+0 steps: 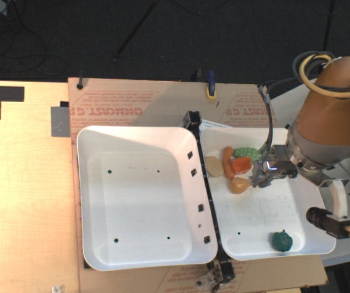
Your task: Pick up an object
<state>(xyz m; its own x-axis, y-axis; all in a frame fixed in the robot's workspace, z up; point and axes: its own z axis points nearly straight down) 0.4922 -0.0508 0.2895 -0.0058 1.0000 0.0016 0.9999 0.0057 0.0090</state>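
Fingers (261, 177) low in the right bin (266, 224) beside cluttered toys (239, 163); spread or pressed together, unclear.

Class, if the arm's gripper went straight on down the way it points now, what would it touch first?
Probably the small orange rounded object just left of the gripper, or the white bin floor beside it; depth is unclear from this slanted view.

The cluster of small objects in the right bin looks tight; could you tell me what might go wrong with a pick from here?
Likely risks:
1. The gripper sits at a packed cluster: orange piece, red piece, green piece. It may catch two, or knock neighbours aside.
2. The pieces look small and rounded, so one could slip out.
3. The teal ball lies alone and looks easier.
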